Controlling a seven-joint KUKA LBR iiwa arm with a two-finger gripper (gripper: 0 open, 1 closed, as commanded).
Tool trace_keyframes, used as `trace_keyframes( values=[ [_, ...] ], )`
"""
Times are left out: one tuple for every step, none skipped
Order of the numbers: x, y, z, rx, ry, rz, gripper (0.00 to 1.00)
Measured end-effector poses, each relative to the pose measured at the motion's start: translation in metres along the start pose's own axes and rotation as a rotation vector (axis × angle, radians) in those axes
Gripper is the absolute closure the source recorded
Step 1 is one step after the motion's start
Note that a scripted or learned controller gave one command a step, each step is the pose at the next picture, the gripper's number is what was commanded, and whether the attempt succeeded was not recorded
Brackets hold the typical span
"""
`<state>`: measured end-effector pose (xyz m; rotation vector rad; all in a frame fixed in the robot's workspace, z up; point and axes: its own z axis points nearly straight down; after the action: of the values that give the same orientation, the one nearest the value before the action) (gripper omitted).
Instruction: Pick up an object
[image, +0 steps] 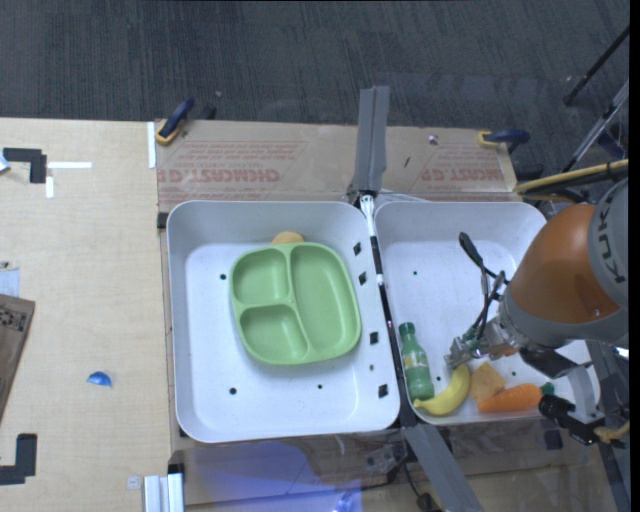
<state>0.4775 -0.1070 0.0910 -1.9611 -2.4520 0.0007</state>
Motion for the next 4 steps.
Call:
trace_keyframes(
  values=[
    [0.042,0.063,-0.1,0.0,-0.002,-0.115,1.0],
    [0.042,0.063,-0.1,0.0,-0.002,-0.114,0.0],
    [0.018,0.004,-0.1,0.001,-0.002,-0.085,0.0],
    [-0.002,-0.001,-0.001,-0.001,-0.004,-0.015,0.0]
  ],
)
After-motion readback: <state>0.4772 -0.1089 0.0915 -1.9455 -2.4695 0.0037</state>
